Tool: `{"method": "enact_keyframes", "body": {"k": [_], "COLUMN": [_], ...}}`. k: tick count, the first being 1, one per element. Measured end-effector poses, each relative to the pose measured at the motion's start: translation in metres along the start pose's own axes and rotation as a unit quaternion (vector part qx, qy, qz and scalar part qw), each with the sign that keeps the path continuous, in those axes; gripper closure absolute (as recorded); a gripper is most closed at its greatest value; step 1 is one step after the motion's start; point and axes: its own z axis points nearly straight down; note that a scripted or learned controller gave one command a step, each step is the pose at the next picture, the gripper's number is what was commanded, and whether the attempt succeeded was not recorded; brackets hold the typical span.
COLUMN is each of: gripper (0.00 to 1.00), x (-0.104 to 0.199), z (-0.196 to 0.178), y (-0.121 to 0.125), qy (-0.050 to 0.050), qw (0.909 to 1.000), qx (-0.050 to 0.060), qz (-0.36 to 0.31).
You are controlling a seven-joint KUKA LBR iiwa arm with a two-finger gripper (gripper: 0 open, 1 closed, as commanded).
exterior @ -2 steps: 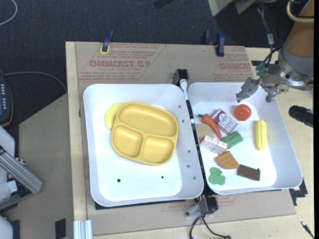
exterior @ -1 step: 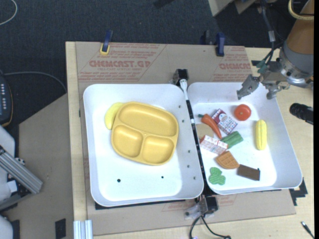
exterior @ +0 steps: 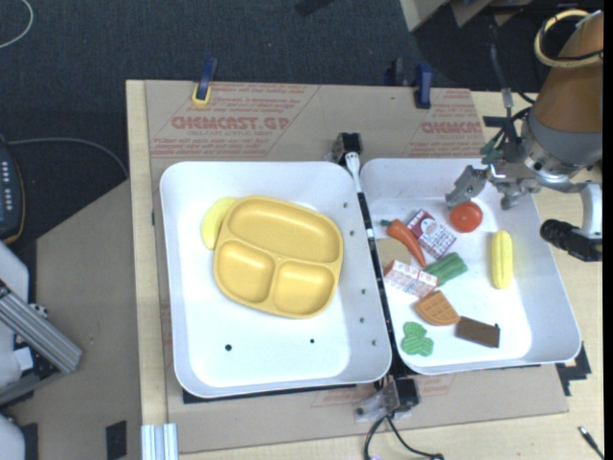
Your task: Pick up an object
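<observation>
I have two white bins side by side: the left bin (exterior: 192, 353) at centre-left of the frame, filled mostly by a yellow tray (exterior: 278, 255) with three compartments, and the right bin (exterior: 546, 329) at centre-right, holding the small toy foods. The arm (exterior: 570, 94) comes in at the upper right, and its gripper (exterior: 488, 182) hangs over the upper part of the right bin with the fingers spread and nothing between them.

Just below the gripper sits the tomato (exterior: 466, 217), which I take as the likeliest pick. I judge it light, hard plastic, round and slick, so it may squirt out unless the fingers close across its widest part. It has bare floor around it on most sides, with a packet (exterior: 430, 232) near on its left.

The corn (exterior: 501, 259) lies lower right of the tomato, standing lengthwise; it should be stiff and light, best pinched across its narrow width, and it is well apart from the rest. The carrot (exterior: 407, 242), green piece (exterior: 446, 267) and a second packet (exterior: 410, 276) crowd together mid-bin, so they leave poor finger room. The waffle (exterior: 437, 309), brown block (exterior: 477, 332) and green leaf (exterior: 416, 339) lie flat near the lower rim, which I expect to be hard to get under.
</observation>
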Motion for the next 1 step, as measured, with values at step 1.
{"method": "enact_keyframes", "body": {"k": [1], "gripper": [0.0], "x": [0.0061], "z": [0.0445], "y": [-0.0017], "qy": [0.0], "qw": [1.0], "qx": [0.0], "qz": [-0.001]}}
